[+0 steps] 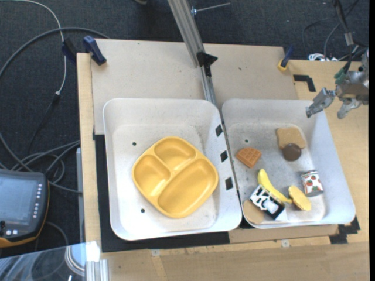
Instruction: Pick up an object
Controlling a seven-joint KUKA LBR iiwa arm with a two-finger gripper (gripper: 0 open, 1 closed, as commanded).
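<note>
**Gripper poised at the far right rim of the right-hand bin, nothing held**

The grey two-finger gripper (331, 105) hangs above the far right corner of the right shallow white bin (334, 157). Its two fingers are spread apart, with bare space between them.

All candidate objects lie nearer the camera than the jaws and to their left. Closest is the tan slice of toy bread (290, 136), with a brown round toy piece (291, 151) touching its near edge. Further left of the jaws sits the orange waffle-patterned toy square (249, 157). Well below the jaws, toward the bin's near wall, lie the small white carton printed with red fruit (312, 183), the yellow lemon-shaped toy wedge (300, 198), and the yellow toy banana (270, 185). A black-and-white printed packet (266, 202) lies just beside the banana's lower end.

Far left of the jaws, the left shallow white bin (123, 122) holds a yellow three-compartment plastic plate (174, 175). A slanted grey metal rail (187, 28) runs down to the seam between the two bins.
</note>
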